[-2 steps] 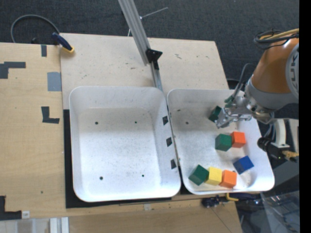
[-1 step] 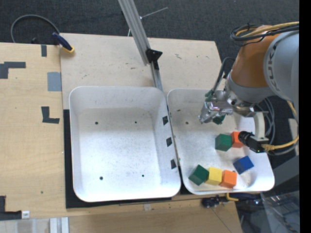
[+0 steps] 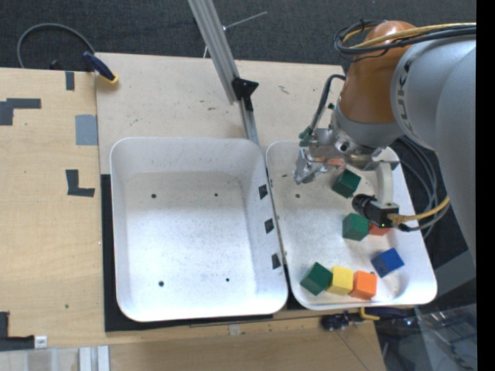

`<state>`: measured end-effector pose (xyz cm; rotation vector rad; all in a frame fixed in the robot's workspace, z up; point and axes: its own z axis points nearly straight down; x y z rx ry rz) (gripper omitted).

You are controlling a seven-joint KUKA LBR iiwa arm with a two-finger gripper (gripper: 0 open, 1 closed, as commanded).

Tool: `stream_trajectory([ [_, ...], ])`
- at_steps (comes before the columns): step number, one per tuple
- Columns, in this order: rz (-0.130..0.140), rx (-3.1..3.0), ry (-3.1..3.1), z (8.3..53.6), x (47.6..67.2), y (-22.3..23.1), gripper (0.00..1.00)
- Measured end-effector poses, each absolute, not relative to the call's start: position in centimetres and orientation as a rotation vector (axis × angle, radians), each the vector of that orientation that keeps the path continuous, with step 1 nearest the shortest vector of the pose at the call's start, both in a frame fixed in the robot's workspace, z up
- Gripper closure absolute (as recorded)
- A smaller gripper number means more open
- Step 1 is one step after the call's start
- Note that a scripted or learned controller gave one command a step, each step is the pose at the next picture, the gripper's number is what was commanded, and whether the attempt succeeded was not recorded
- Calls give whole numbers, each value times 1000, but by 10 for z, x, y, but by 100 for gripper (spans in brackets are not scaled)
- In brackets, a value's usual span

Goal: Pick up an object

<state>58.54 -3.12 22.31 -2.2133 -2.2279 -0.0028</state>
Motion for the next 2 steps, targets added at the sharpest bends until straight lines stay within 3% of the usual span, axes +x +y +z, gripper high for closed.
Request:
stream_trajectory([
  [2,0,-2212,-2229,224,606,93,100],
])
